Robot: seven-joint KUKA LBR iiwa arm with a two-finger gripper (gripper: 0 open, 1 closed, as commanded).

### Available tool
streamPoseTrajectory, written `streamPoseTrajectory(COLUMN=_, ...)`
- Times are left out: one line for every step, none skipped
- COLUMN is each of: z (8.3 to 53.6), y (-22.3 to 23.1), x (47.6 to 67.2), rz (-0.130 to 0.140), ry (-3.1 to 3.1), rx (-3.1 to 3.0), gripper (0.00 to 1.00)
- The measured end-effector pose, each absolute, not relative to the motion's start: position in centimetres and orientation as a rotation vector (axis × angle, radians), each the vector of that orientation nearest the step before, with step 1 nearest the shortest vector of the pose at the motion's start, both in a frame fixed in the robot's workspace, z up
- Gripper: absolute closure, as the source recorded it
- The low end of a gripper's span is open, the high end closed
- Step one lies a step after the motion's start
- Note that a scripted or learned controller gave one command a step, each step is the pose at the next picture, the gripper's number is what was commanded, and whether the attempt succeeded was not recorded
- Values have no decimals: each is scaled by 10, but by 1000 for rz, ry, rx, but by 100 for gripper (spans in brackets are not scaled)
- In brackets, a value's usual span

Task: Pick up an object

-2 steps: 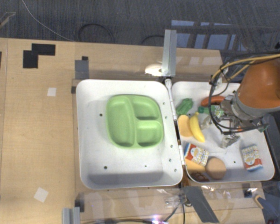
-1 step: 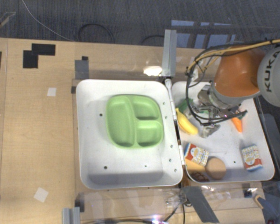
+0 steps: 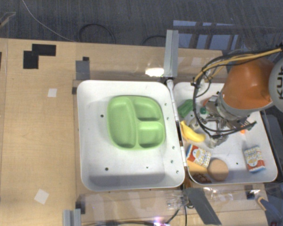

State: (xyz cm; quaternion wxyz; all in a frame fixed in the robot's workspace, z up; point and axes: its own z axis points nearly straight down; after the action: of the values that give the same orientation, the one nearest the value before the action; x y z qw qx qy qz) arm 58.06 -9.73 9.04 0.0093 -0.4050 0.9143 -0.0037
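Note:
The arm reaches in from the right, its orange band (image 3: 245,84) above the right bin (image 3: 269,173). Below the band, the gripper (image 3: 216,136) hangs low among cables, just right of a yellow banana (image 3: 192,134). A green object (image 3: 185,108) lies at the bin's left wall, behind the banana. Near the front lie a small red and white carton (image 3: 198,154), a brown round object (image 3: 218,169) and, to the right, another small carton (image 3: 253,158). Cables and the wrist hide the fingers.
The left bin (image 3: 92,173) holds a green divided plate (image 3: 134,122) in its middle. A metal post (image 3: 170,55) stands at the back between the bins. Wooden bench surface stretches to the left.

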Motion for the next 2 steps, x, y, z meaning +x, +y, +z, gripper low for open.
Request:
streamPoseTrajectory(z=90, y=-89, x=584, rz=-14, ry=2900, rx=-1171, gripper=0)
streamPoseTrajectory(z=102, y=-89, x=589, rz=-23, ry=2888, rx=-1170, gripper=100)
